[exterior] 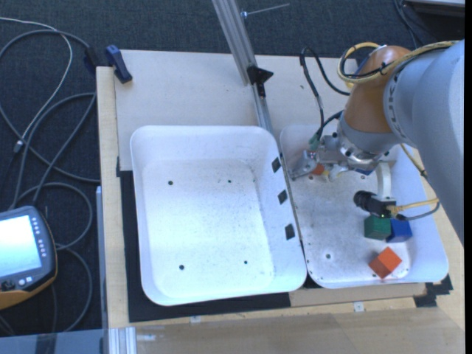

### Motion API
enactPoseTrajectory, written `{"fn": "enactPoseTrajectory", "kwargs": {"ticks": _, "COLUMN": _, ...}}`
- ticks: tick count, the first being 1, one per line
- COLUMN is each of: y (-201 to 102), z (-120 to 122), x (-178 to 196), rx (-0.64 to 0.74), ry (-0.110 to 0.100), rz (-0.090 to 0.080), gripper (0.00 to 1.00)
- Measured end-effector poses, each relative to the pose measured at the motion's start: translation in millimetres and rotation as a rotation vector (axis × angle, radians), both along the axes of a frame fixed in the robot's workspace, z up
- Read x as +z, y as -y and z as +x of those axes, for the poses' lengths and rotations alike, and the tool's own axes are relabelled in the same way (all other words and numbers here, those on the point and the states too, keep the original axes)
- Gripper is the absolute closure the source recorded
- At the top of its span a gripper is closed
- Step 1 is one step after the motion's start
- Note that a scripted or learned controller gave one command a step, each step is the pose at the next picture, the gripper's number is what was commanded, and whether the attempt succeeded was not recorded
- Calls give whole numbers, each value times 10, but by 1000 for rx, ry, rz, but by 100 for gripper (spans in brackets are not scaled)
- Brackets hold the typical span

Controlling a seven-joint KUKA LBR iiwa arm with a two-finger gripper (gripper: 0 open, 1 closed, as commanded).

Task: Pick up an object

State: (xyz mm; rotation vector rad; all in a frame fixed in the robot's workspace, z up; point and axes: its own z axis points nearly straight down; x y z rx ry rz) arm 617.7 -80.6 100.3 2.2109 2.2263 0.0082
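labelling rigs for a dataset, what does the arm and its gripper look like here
The arm is a thick, rounded grey body with an orange band above the wrist. Yellow and black cables loop around the band's top. Below sits a silvery wrist flange, then a small metallic gripper with small orange and green bits.

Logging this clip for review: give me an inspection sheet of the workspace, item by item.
Surface: bench bearing a left bin and a right bin.
Job's things: green block, blue block and orange block in the right bin's near right part.
Clutter: blue clamp on the bench's far left corner.
Grippers: gripper low over the right bin's far end; finger state unclear.
Cables: loose loops on the floor at left.
Surroundings: handheld pendant, slanted metal rail.
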Motion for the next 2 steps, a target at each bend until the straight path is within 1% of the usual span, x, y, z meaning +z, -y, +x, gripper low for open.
{"fn": "enactPoseTrajectory", "kwargs": {"ticks": 1, "y": 98, "z": 325, "x": -45, "rx": -12, "ry": -43, "rz": 3, "gripper": 0}}
{"fn": "enactPoseTrajectory", "kwargs": {"ticks": 2, "y": 94, "z": 323, "x": 57, "rx": -10, "ry": -40, "rz": 1, "gripper": 100}}
